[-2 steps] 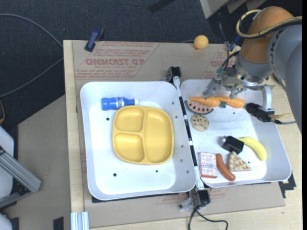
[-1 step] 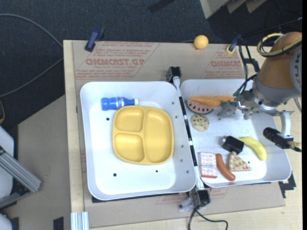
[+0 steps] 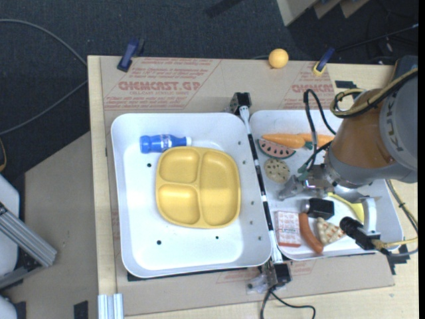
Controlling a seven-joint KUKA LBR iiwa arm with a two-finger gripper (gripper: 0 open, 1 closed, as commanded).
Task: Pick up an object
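While you're lining this up, start with the near end of the right bin (image 3: 393, 226), because that's where the easy stuff sits. You've got a sausage (image 3: 310, 233) lying next to a pizza slice (image 3: 328, 231), with a small red-and-white packet (image 3: 287, 226) just left of them by the bin wall. A bit of banana (image 3: 356, 209) peeks out under the arm.

Move up and the gripper (image 3: 297, 185) hangs low over the middle of that bin, right beside a round cookie-looking thing (image 3: 276, 171). Honestly I can't tell how it's set or if anything's in it, the wrist and cables cover too much, so don't count anything as grabbed yet.

Further back, a watermelon slice (image 3: 277, 149) touches a carrot (image 3: 292, 139) near the far wall.

My take: go for whichever piece has free space on both sides. The cookie looks okay, but it's flat, so come straight down and centre on it. The sausage and pizza are crammed together and you'd probably nudge one while closing on the other.

Over in the left bin (image 3: 126, 198) there's a yellow divided plate (image 3: 198, 186) with a blue bottle (image 3: 161, 142) just beyond it. The bottle's loose and round, could roll. An orange ball (image 3: 278, 58) sits way back on the bench, well out of it.
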